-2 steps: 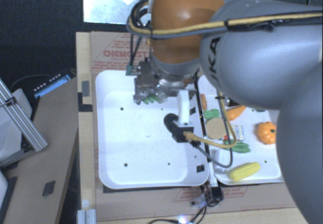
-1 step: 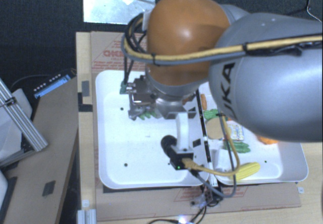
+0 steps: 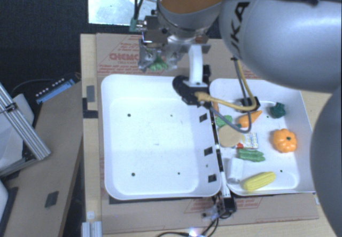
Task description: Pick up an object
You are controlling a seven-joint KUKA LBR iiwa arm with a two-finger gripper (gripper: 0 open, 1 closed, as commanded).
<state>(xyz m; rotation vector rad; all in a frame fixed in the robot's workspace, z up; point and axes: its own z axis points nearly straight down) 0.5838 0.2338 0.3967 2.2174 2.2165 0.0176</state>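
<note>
The green piece [image 3: 157,65] sits between the two fingers [image 3: 145,61] of the gripper [image 3: 158,62], and we see the fingers closed on it from its left and right sides. It is at the far side of the scene, just beyond the far rim of the left bin [image 3: 107,124], over the brown bench [image 3: 115,52] and not over the white floor of the bin. Whether it touches the bench or hangs a little above it, we cannot tell from this slanted view. The piece is small and blurred, and only its lower part shows under the gripper. It looks a little wider across the view than it is tall, so we judge that its long axis runs roughly from one finger to the other, but this is not sure, and we cannot tell which way it points. As the piece is already inside the grip, no sideways approach is needed. In our judgement the coming move depends on lifting straight up and on the grip being firm enough, because a hold on such a small piece can slip. The arm [image 3: 278,28] reaches in from the right and passes high over the right bin [image 3: 296,172]. In that bin, well apart from the gripper, lie a corn [image 3: 259,180] near the front rim, a pumpkin [image 3: 284,140] behind it, and a carrot [image 3: 250,119] nearer the middle wall.
</note>
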